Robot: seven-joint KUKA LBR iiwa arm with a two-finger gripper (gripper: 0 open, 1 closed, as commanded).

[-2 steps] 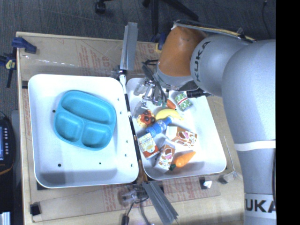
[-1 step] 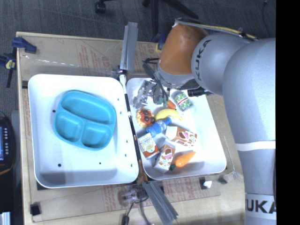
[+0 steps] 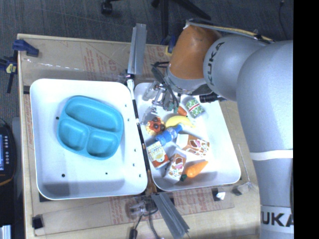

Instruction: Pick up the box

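Several small boxes lie in the right bin (image 3: 227, 148): a brown-and-white box (image 3: 193, 144) in the middle, an orange-labelled carton (image 3: 157, 154) near the left wall, and a pale carton (image 3: 175, 166) toward the front. My gripper (image 3: 160, 97) hangs over the bin's far left corner, behind the boxes and apart from them, just above a small red and orange toy (image 3: 154, 126). No box is between its tips.
A blue bottle (image 3: 169, 133), a banana (image 3: 177, 121), a green-and-white can (image 3: 194, 107) and a carrot (image 3: 196, 169) crowd around the boxes. The left bin (image 3: 45, 173) holds a blue compartment plate (image 3: 90, 127). The arm's bulk covers the right side of the bench.
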